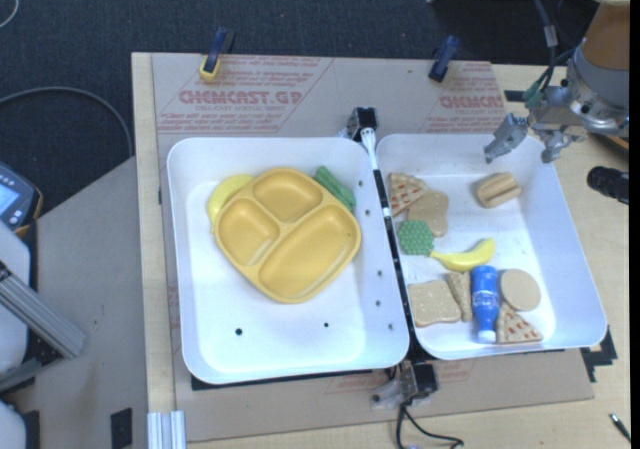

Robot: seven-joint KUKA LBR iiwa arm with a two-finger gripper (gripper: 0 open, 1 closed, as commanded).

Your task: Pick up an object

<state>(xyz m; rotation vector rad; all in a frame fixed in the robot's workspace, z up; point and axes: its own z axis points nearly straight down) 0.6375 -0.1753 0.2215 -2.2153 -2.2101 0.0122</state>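
Nothing grabbed yet: my gripper (pixel 531 140) hangs open and empty at upper right, just above the bread roll (pixel 497 189).

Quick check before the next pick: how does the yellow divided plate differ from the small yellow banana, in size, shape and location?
The yellow divided plastic plate is far larger than the small yellow toy banana. The plate is broad with three shallow compartments; the banana is a slim curved piece. The plate lies in the left white bin, the banana in the right white bin among toy food. Both are yellow and lie flat, away from the claw.
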